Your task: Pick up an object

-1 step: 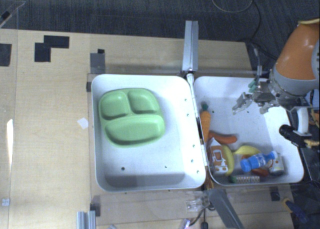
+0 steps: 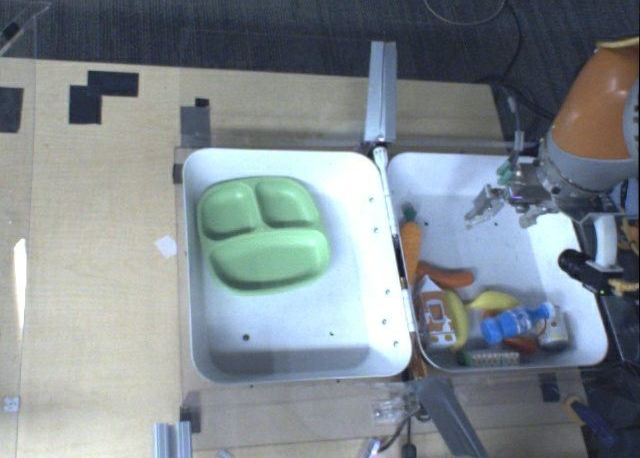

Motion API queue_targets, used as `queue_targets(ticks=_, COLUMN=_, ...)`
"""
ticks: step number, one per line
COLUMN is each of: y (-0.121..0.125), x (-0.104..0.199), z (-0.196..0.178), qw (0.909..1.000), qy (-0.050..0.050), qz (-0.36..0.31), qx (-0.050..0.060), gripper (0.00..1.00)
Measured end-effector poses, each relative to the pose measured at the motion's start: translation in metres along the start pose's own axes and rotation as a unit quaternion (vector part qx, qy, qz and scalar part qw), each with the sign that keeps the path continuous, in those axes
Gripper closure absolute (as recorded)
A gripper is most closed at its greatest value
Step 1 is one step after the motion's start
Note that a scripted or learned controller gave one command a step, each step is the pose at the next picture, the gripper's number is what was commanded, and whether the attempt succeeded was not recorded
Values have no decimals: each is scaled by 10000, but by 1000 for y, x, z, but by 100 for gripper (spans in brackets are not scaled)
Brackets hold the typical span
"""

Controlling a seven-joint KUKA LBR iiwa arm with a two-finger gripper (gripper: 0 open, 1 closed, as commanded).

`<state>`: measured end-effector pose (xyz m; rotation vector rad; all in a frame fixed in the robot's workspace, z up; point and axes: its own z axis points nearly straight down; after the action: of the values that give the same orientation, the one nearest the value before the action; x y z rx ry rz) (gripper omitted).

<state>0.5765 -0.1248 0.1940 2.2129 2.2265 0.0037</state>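
Note:
My gripper [image 2: 497, 204] hangs over the upper middle of the right bin [image 2: 450, 174], its fingers spread open with nothing between them. Below it, along the bin's near side, lies a pile of toy food: a carrot [image 2: 411, 250] by the left wall, a red sausage [image 2: 447, 276], a yellow banana [image 2: 480, 302], a small carton [image 2: 433, 318] and a blue bottle [image 2: 514, 325]. The gripper stands apart from all of them, above bare bin floor.
The left bin [image 2: 350, 246] holds a green sectioned plate [image 2: 263, 233] in its upper left part. A metal divider post [image 2: 380, 96] rises between the bins at the back. The arm's orange band [image 2: 596, 106] sits at the right edge.

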Motion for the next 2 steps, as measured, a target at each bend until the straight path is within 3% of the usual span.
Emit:
queue_targets(ticks=1, y=-63, x=24, z=100, qw=10000, qy=1, qz=-51, qx=-1, gripper=0)
queue_targets(ticks=2, y=-63, x=24, z=100, qw=10000, qy=1, qz=-51, qx=0, gripper=0)
